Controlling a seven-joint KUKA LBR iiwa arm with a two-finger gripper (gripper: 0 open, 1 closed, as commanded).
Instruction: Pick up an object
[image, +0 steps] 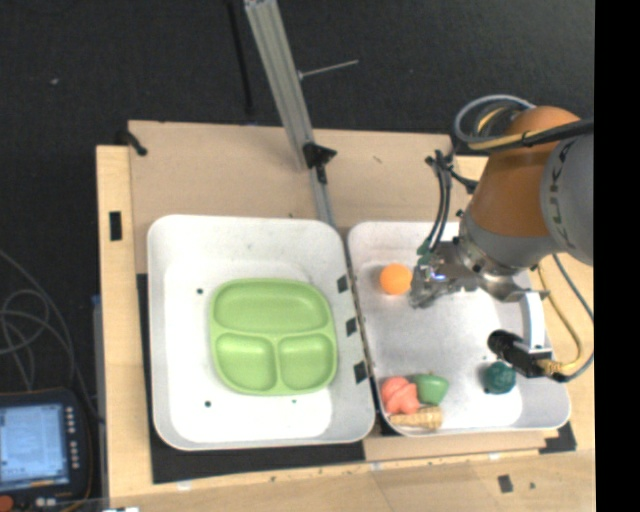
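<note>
Gripper (428, 290) low in right bin (455, 420), just beside orange ball (395, 279).

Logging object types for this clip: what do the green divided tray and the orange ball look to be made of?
Green divided tray: likely moulded plastic, with one even pale green colour, rounded compartment walls and a soft satin sheen.

Orange ball: smooth, evenly coloured and matte; it could be plastic, foam or rubber, and the view is too coarse to settle which.
</note>
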